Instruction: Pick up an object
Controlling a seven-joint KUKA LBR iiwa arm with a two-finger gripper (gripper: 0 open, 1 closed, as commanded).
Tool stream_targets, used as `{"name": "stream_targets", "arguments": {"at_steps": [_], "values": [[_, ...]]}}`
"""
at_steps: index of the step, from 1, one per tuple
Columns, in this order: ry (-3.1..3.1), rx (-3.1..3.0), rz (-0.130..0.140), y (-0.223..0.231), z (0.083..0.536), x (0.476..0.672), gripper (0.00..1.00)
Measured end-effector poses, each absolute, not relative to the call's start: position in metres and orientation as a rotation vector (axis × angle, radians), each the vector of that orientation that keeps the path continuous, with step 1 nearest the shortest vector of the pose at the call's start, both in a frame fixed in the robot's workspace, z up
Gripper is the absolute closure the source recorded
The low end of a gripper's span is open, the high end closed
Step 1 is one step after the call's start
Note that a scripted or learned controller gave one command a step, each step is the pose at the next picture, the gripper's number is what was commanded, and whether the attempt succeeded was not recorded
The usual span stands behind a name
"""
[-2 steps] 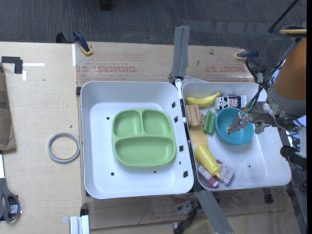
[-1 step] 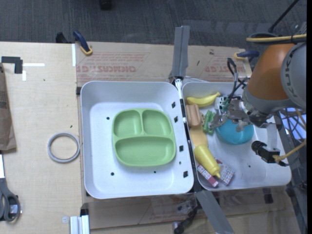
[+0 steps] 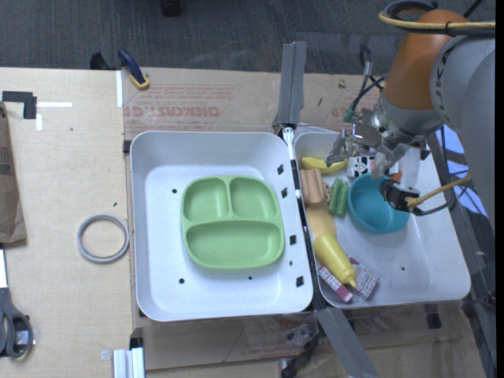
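Blue bowl (image 3: 378,205), right bin (image 3: 429,270): light, rigid, slick plastic; take by rim; my claw (image 3: 350,144) above, grip state indiscernible.

A divided plate (image 3: 233,222) lies in the left bin (image 3: 150,235), while the right bin (image 3: 429,278) holds a bowl (image 3: 375,207), with a bottle (image 3: 335,260) at that bin's lower left.

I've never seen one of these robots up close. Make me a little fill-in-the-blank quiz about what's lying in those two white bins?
1. The left bin holds a divided plate coloured ____.
2. The bowl in the right bin is coloured ____.
3. The squeeze bottle near the right bin's front is coloured ____.
4. The gripper hovers over the ____ bin.

Missing words: green; blue; yellow; right
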State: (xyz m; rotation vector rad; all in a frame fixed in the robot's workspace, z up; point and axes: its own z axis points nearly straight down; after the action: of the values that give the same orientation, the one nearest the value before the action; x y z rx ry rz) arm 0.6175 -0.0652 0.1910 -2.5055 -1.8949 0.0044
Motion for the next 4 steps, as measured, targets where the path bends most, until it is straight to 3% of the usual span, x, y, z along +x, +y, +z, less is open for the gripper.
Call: {"name": "stream_targets", "arguments": {"at_steps": [1, 2, 3, 4], "values": [[-2.015, -2.409, 0.005, -0.105, 0.150, 0.635, 0.00], [-2.103, -2.335, 0.002, -0.117, 0.092, 0.637, 0.00], [-2.399, -2.007, 0.019, -0.105, 0.136, 0.655, 0.00], [-2.477, -1.939, 0.001, -0.107, 0.094, 0.607, 0.00]]}}
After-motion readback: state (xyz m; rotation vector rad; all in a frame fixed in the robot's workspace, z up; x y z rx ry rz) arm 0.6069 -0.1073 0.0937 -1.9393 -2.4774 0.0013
